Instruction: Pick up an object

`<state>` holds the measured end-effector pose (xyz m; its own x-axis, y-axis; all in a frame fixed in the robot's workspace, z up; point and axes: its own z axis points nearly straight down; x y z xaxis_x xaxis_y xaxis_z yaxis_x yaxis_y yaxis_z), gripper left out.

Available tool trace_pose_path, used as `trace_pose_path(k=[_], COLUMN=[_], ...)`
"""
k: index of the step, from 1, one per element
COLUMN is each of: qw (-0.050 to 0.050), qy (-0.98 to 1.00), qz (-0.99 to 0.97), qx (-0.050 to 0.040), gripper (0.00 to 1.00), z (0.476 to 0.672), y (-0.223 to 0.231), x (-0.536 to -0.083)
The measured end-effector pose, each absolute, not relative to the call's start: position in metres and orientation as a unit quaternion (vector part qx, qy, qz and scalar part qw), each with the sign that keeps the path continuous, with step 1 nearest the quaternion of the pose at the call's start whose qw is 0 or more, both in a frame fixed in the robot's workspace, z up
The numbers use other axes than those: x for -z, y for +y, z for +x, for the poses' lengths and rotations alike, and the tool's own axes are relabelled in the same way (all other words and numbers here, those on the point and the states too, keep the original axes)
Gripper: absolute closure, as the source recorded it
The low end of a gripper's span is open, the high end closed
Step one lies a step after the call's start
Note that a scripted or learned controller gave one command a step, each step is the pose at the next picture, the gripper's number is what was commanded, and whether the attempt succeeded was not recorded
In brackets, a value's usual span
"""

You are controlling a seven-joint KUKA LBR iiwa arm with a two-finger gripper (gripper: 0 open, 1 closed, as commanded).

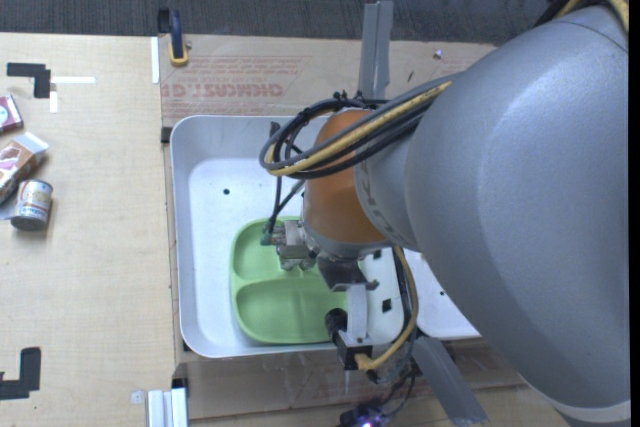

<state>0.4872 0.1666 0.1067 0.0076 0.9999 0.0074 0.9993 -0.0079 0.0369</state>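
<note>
Light is even and fairly bright, seemingly from overhead. The desk (90, 315) at the left of the frame is evenly lit, with only short soft shadows beside the small things there. The white bin (200, 215) is bright but not blown out; its inner wall shades gently. The arm (520, 215) at the right shows a broad soft sheen and is slightly blurred, perhaps being too near the lens. The top strip of the frame is dark.

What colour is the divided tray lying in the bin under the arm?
Light green; the divided tray shows clearly in the camera view, inside the white bin.
</note>
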Motion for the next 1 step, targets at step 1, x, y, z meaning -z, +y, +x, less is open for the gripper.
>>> trace_pose_path(k=[1], qw=[0.0], qy=[0.707], qz=[0.707], qx=[0.0012], gripper=[1.0], z=[0.5473], y=[0.1721], x=[-0.1311])
